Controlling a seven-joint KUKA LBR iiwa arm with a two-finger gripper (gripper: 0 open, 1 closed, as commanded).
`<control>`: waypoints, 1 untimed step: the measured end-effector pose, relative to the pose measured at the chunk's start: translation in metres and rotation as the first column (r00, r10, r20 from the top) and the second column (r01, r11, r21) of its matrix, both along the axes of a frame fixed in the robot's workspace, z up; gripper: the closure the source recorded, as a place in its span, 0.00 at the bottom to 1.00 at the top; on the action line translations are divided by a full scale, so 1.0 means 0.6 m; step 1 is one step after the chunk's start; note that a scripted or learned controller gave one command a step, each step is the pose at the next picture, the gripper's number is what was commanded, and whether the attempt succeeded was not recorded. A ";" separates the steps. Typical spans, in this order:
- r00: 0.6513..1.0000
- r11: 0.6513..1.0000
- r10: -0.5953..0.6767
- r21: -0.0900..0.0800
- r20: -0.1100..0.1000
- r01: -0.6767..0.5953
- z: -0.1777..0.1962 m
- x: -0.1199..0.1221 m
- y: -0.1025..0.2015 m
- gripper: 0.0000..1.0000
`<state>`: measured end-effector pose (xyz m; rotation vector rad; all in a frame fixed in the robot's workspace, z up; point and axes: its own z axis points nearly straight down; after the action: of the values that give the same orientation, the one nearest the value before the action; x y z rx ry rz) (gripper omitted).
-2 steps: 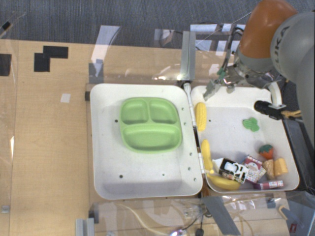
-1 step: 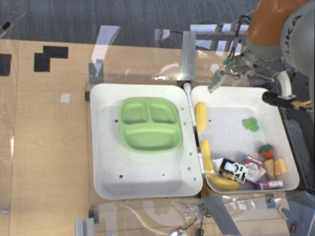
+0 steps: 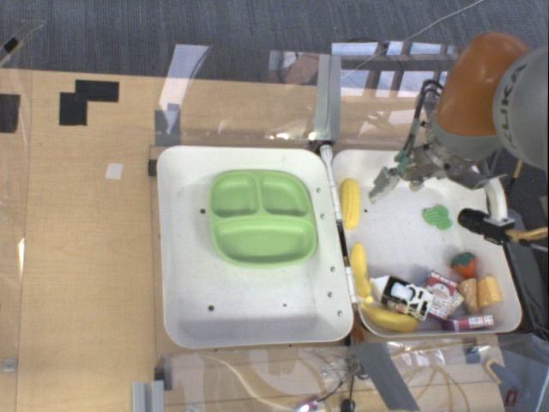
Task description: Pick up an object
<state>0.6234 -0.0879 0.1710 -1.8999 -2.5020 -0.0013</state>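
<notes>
Lying lengthwise along the right bin's (image 3: pixel 506 320) left wall, the knobbly yellow corn cob (image 3: pixel 350 202) points away, while the hand (image 3: pixel 383 184) hovers near, its grip state indiscernible.

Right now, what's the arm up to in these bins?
The arm's gripper hangs over the upper part of the right bin, and nothing shows between its fingers. Corn lies just left of it along the bin's left wall, with a small green item to its right. Bananas, small boxes and other toy food sit at the bin's near end. The left bin holds a green divided tray. No pick yet.
</notes>
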 end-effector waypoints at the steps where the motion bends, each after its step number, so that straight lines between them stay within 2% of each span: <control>1: 0.999 0.999 -0.049 0.000 0.003 0.049 -0.128 -0.028 -0.038 0.00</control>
<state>0.6067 -0.1105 0.0943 -1.9619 -2.4566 -0.0044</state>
